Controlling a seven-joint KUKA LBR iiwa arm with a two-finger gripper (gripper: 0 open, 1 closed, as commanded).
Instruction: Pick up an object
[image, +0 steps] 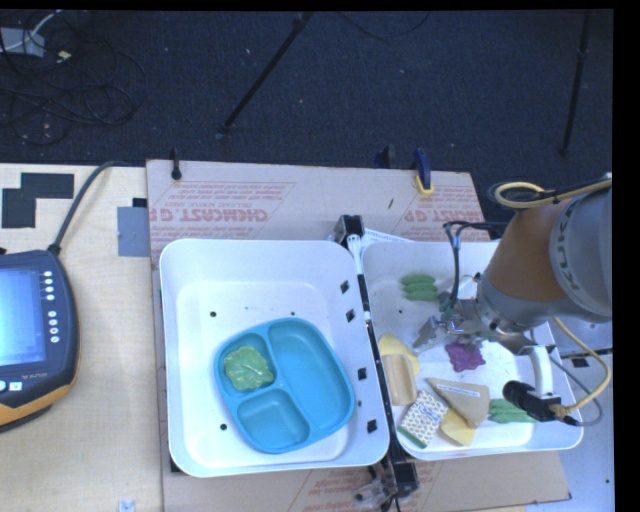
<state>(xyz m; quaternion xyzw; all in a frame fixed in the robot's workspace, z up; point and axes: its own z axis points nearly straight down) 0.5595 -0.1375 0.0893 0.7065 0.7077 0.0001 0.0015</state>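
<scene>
— Has it caught anything?
— Can't tell; the gripper (447, 330) is low in the right bin (400, 255), beside a purple object (464, 354), amid food toys.
— The left bin (185, 300)?
— A blue divided tray (300, 370) holding a green lump (247, 367). The cardboard (250, 195) print is unreadable.

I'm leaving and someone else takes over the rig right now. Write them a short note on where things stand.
Hand: low in the right bin, near its middle, beside the purple item. I cannot tell whether it grips anything.
Right bin: green item at the back, purple item mid-bin, yellow pieces by the divider, a checkered block, a wedge and a second green item near the front.
Left bin: blue tray with a green lump in one compartment.
Done: arm is down among the objects.
Left: get a confirmed grasp and lift.
</scene>
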